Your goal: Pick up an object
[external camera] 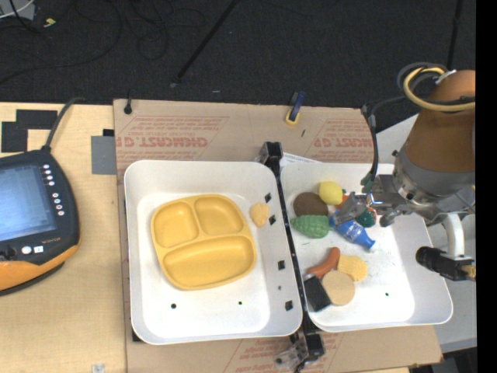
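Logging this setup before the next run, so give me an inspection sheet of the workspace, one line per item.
Surface: cardboard sheet under two white bins, left bin and right bin.
Job's things: right bin holds lemon, brown piece, green piece, blue bottle, sausage, two tan discs, black block.
Clutter: yellow tray and small yellow piece in left bin.
Gripper: gripper over right bin's toys; fingers unclear.
Cables: black cables on dark floor.
Surroundings: pendant at left.

Gripper (365,206) fingers unclear (arm partly cropped).
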Robot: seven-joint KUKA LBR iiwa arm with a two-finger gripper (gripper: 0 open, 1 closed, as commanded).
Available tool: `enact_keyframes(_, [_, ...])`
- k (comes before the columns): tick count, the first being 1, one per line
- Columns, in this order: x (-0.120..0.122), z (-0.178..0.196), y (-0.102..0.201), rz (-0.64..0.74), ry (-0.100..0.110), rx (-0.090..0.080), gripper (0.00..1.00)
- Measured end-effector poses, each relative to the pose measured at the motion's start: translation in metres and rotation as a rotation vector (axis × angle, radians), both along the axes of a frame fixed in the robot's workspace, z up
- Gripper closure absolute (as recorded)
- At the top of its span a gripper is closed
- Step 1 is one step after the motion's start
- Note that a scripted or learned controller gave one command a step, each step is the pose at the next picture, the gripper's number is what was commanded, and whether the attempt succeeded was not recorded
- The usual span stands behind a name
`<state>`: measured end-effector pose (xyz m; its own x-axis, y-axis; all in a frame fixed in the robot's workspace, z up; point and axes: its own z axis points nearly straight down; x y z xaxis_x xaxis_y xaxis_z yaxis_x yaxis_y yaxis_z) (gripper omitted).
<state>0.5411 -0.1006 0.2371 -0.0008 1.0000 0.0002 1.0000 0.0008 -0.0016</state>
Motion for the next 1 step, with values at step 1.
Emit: enact_keyframes(1, [-0.0588, -0.0390, 0.1251, 0.011, 0.012, 0.006, 0.00])
